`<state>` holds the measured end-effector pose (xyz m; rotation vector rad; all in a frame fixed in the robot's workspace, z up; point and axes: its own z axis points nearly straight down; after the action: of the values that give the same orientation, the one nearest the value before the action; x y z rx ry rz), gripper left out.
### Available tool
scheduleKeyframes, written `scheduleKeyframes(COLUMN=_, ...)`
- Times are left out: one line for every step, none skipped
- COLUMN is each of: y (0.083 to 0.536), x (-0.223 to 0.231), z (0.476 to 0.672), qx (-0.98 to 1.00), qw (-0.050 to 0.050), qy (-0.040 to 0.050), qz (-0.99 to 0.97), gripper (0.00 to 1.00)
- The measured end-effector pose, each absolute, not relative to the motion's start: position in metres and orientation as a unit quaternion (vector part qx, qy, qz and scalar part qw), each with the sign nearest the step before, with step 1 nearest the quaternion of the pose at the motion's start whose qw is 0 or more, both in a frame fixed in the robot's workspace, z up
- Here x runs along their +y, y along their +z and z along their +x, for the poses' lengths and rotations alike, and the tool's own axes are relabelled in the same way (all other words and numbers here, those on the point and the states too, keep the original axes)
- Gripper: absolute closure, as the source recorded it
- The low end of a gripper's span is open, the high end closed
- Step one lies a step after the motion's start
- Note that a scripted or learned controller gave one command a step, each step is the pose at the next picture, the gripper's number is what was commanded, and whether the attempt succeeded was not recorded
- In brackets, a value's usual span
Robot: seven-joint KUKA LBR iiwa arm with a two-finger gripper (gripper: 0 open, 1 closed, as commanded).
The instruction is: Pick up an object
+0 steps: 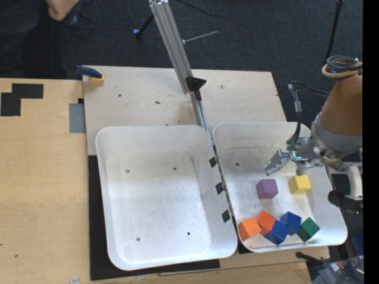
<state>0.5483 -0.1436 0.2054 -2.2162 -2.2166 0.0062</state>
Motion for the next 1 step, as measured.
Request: scheduleKeyframes(y=0.2076, x=-0.1448, z=0.549, qx=-0.706, qw=0.002, qy=0.0007, qz=-0.708, gripper=0.0)
